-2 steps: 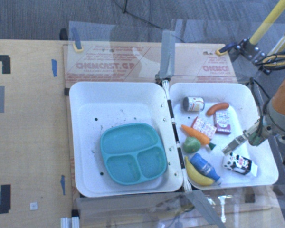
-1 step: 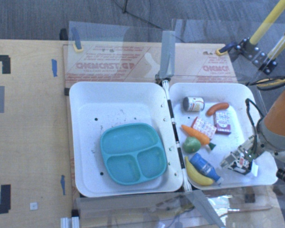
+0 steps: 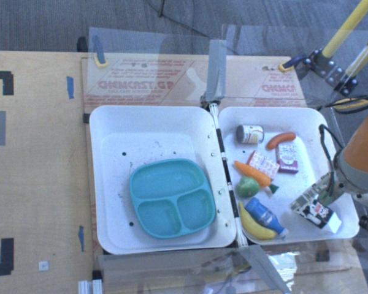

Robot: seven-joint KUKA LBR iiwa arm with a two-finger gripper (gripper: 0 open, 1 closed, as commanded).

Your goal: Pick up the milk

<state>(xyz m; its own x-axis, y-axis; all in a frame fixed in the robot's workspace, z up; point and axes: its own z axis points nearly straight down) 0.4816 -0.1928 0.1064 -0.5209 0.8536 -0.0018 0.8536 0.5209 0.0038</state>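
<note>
Wooden counter carries two shallow white bins side by side, grey floor beyond at twelve o'clock. Left bin holds a teal divided plate. Right bin holds a small can toward twelve o'clock, a sausage and a purple packet beside it, a carrot over a checked pink packet, a green lime, a blue bottle and a banana toward six o'clock. My pincer sits at the bin's four o'clock corner, touching the milk, a black-and-white carton lying there. Whether my pincer is wide or closed on it, I cannot tell.
</note>
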